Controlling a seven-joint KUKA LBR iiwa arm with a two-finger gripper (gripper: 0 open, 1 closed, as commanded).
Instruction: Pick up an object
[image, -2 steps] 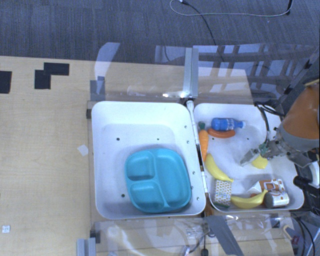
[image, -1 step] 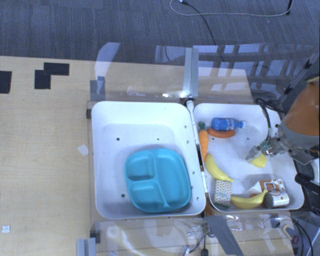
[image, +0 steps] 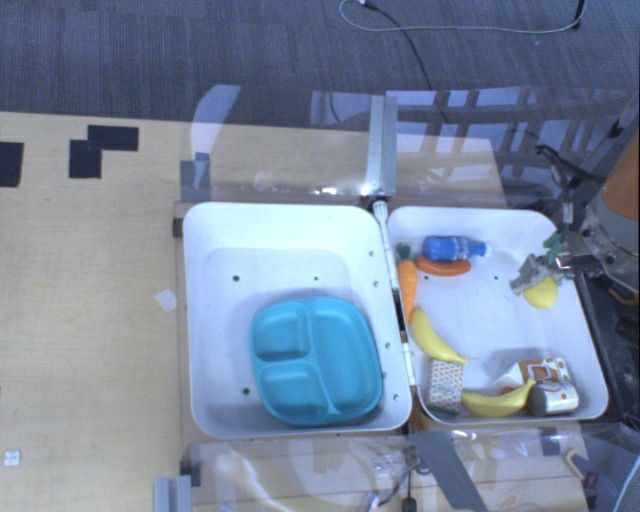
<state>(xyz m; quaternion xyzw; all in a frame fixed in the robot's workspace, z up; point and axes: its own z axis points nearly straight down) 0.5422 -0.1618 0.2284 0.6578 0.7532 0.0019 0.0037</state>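
Camera view puts my gripper (image: 535, 275) at the right wall of the right bin (image: 500, 222), low over the floor, with a small yellow object (image: 543, 293) tucked against its fingertips on the side nearer the camera. That is the relation I turn on: the yellow piece lies just below and slightly right of the tips as seen here, touching or nearly touching them, hard by the bin's right rim. I cannot tell whether it sits between my fingers or merely beside them; the metal blurs into the yellow, so I will not claim a hold, nor say how the fingers stand.

Its shape reads as rounded, perhaps a lemon, with no clear long axis, so approach angle matters less than centring over it. The wall is my worry: little room on the right for a finger to slip down.

Other candidates lie well apart to my left: a blue bottle (image: 452, 248) with an orange sausage-shaped piece (image: 442, 266) just under it, a carrot (image: 407, 288), two bananas (image: 436, 338) (image: 498, 401), and a can (image: 553, 399). A teal divided plate (image: 315, 359) rests in the left bin (image: 215, 300).
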